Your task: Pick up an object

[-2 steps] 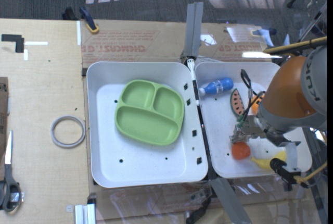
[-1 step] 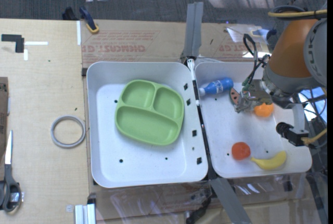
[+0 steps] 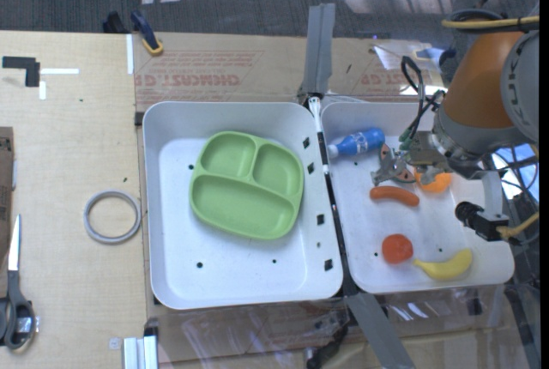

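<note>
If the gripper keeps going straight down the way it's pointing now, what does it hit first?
Most likely the orange sausage: the gripper hangs just above its left end in the right bin. Depth is hard to judge from this slant, so it might instead slip past onto the bin floor beside it.

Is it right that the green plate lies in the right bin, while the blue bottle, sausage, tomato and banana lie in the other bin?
Not quite. The camera view shows the green plate in the left bin. The blue bottle, sausage, tomato and banana lie in the right bin.
</note>
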Motion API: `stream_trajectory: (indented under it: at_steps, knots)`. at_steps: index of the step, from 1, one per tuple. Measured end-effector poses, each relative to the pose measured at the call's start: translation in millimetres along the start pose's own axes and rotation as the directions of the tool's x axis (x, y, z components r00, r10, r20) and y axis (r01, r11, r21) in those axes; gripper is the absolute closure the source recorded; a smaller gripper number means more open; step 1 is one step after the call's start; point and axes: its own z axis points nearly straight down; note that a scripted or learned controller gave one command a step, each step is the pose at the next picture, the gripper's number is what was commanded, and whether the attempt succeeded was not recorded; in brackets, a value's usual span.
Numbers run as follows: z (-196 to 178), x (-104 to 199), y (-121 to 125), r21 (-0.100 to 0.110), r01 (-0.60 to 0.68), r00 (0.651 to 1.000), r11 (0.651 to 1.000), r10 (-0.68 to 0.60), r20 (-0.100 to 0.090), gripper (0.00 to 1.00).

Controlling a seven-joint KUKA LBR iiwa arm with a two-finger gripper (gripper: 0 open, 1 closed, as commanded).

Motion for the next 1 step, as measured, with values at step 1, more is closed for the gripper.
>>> stream_trajectory:
  at_steps: [1]
  knots:
    - [70.1, -14.7, -4.0, 0.0, -0.003, 1.0, 1.0, 0.003, -0.001, 0.0]
